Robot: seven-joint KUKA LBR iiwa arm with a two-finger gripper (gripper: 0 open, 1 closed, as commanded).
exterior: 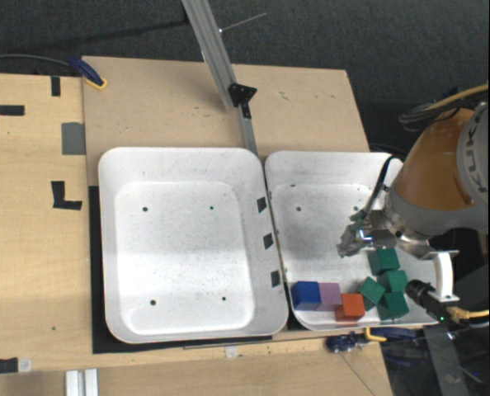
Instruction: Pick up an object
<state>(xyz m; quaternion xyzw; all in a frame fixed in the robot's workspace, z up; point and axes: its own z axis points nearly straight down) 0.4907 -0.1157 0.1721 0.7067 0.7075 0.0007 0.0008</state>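
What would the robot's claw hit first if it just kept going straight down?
Probably bare floor of the right bin. The gripper points down just left of the green blocks, though depth is hard to judge from above.

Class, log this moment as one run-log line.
gripper: over right bin | green blocks beside it | nothing seen held | left bin

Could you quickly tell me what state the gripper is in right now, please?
Gripper: cannot be told whether open or closed; it sits low in the right bin, beside the green blocks, with nothing visibly held.
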